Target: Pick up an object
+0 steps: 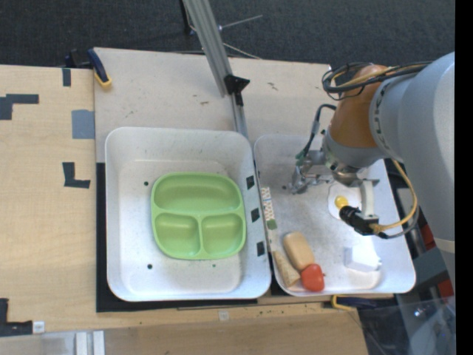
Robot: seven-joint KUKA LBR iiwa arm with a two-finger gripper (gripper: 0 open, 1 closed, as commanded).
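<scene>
Objects I could go for all sit at the near end of the right bin (396, 271). A tan block (298, 248) lies near the bin's left wall. A red round piece (312, 277) touches its near end, and a long tan stick (284, 266) lies along its left side, against the wall. A small white piece (362, 259) rests well to the right of them, close to the near right corner.

From my seat the gripper (299, 182) is over the far left part of that same bin, pointing down at bare floor and well apart from the tan block and its neighbours. The view is too blurred there for me to tell how wide it stands or whether it has hold of anything.

Over in the left bin (124, 268), a green divided plate (198, 214) lies flat in the middle, with its two small compartments on the near side.
</scene>
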